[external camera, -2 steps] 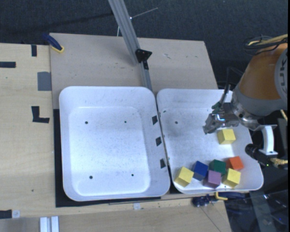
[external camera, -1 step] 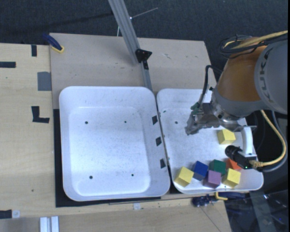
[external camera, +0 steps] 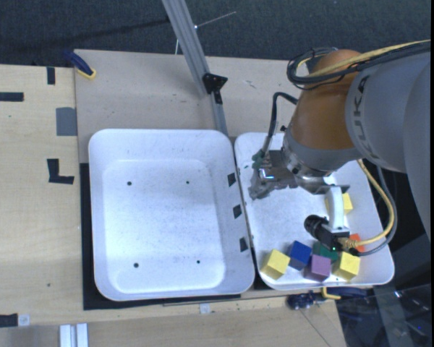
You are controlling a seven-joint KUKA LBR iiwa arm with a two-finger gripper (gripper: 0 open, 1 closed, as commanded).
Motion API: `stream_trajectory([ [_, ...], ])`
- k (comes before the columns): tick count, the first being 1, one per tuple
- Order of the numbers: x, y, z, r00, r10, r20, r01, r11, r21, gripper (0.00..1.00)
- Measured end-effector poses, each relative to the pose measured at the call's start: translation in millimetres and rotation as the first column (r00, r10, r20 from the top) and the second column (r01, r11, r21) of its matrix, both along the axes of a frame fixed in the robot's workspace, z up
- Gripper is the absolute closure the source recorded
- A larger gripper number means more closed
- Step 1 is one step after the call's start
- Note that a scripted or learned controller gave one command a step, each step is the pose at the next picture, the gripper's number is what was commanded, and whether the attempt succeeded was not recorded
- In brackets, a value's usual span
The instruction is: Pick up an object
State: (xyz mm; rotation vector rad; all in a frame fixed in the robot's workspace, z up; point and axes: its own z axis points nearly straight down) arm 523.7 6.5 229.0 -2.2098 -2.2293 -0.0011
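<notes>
The arm reaches in from the right over the right bin. My gripper hangs over that bin's left part, near the divider between the bins. Several small blocks lie in the bin's near corner: a yellow block, a blue block, a purple block, a green block and another yellow block. One more yellow block lies further back at the right, half hidden by the arm. The blocks sit well below and right of the gripper, apart from it.
The left bin stands beside the right one. A grey metal pole slants across the back. A black cable plug and a yellow cable hang from the arm over the right bin.
</notes>
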Motion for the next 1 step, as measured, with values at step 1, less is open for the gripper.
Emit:
stream_trajectory([
  [1,-10.5,57.0,8.9,1.0,0.0,0.0,0.0,1.0,0.0,1.0],
])
